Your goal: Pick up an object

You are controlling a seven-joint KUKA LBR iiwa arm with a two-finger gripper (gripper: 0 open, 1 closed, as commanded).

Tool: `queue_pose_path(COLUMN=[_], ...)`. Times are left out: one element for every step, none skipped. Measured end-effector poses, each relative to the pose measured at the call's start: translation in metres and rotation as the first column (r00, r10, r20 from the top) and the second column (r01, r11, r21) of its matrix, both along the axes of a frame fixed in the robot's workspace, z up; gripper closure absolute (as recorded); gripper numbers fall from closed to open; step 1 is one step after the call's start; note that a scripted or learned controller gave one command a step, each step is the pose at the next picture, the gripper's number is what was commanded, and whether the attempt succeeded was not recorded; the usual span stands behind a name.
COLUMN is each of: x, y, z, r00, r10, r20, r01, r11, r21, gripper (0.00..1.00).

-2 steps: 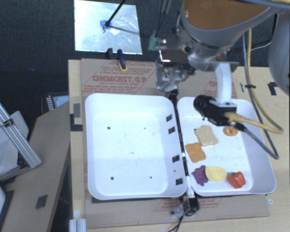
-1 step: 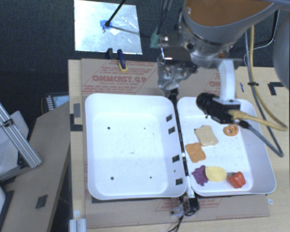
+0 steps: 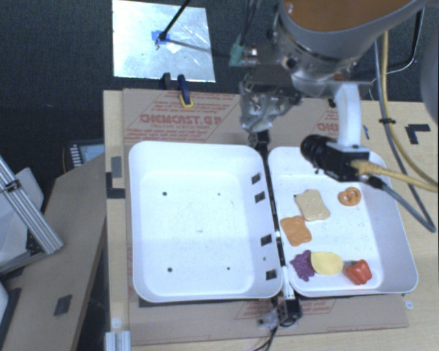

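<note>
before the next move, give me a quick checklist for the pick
1. Things to pick in the right bin: ok, six small pieces lie there.
2. Gripper above a target: not ok, it hangs at the far edge, by the divide between the bins.
3. Orange pretzel free of neighbours: ok, it lies alone.
4. Purple cluster and yellow piece apart: not ok, they touch.
5. Beige slice clear of the orange slab: cannot tell.

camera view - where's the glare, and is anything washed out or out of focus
In the camera view, the shiny sheet at top left glares pale blue-white; the arm's orange band is big and soft, out of focus; the left bin looks bright with little surface detail; the yellow piece in the right bin is slightly soft but readable.
</note>
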State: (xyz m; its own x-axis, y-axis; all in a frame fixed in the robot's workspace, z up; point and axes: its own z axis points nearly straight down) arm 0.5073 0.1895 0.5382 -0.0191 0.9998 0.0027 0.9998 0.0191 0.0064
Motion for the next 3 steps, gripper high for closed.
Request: queue_pose_path(x=[0.0, -0.013, -0.021], y=[0.0, 0.047, -0.003], z=[0.011, -0.124, -0.15], r00=[1.0, 1.0, 1.0], r10=[0.006, -0.011, -0.021], r20=[0.002, -0.019, -0.008], r01=[-0.006, 0.011, 0.021], r11=[1.0, 1.0, 1.0], r21=[0.001, -0.007, -0.005], gripper=[1.0, 1.0, 1.0])
